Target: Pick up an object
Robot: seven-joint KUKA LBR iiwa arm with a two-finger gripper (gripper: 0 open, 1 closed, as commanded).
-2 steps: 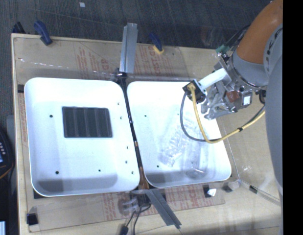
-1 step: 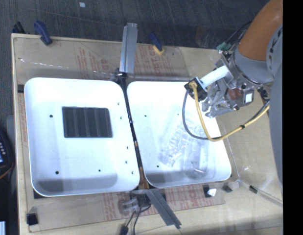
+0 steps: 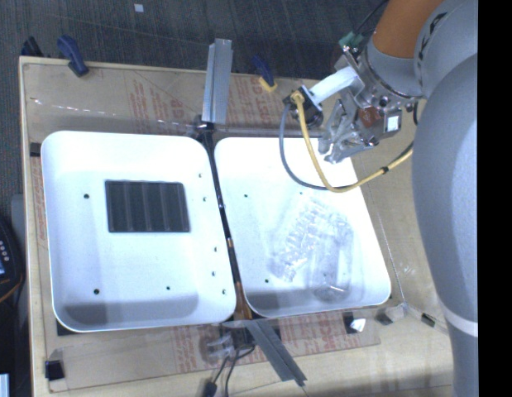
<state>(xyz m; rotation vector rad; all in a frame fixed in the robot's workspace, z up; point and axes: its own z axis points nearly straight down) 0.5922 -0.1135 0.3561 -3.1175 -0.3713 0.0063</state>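
Your hand point(image 3: 342, 143) hangs above the far edge of the right bin point(image 3: 239, 172), and from this angle you cannot tell how its grip stands. The only candidate to pick, a clear plastic object point(image 3: 312, 242), lies in the middle of that bin, well apart from the hand. Its transparency against the white floor is your main risk: a descent may miss it, or it could slide aside on contact. The yellow cable point(image 3: 322, 176) looping below the wrist might also snag. Red printing on the bench point(image 3: 115, 89) is too faint to read
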